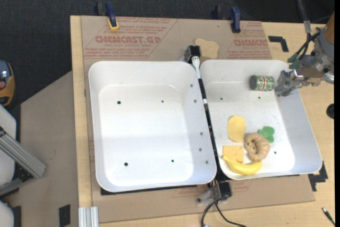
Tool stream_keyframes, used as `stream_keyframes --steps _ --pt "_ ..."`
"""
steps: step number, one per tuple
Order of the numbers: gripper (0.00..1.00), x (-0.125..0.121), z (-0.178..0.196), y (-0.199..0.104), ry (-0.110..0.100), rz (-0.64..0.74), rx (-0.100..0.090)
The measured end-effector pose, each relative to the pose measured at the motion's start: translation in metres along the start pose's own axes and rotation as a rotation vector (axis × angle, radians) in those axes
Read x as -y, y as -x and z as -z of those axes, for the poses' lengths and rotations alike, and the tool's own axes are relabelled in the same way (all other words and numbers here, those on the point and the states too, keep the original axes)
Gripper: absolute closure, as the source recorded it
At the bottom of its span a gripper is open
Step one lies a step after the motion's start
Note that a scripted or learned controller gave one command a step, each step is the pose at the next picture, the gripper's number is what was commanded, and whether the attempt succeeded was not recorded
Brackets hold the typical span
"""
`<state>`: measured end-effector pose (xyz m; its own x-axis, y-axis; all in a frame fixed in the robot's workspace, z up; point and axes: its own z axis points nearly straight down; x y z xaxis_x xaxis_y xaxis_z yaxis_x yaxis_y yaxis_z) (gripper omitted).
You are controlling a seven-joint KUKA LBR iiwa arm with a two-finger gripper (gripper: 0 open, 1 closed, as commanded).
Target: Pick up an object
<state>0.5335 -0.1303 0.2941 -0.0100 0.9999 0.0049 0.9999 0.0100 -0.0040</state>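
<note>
A small green can lies on its side near the back of the right bin. My gripper hangs just to the right of the can, over the bin's back right part, with nothing visibly in its hold. Toward the bin's front are a yellow oval piece, a green piece, a brown ring-shaped pastry, a pale yellow wedge and a banana at the front rim.
The left bin adjoins the right one along a dark seam. A beige flat shape lies on the cardboard behind the bins. Two blue clamps hold the board's back edge.
</note>
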Motion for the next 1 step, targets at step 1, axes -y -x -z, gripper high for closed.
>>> stream_keyframes --steps 1 --pt "1.00 0.0051 0.0158 0.0999 0.009 -0.018 0.012"
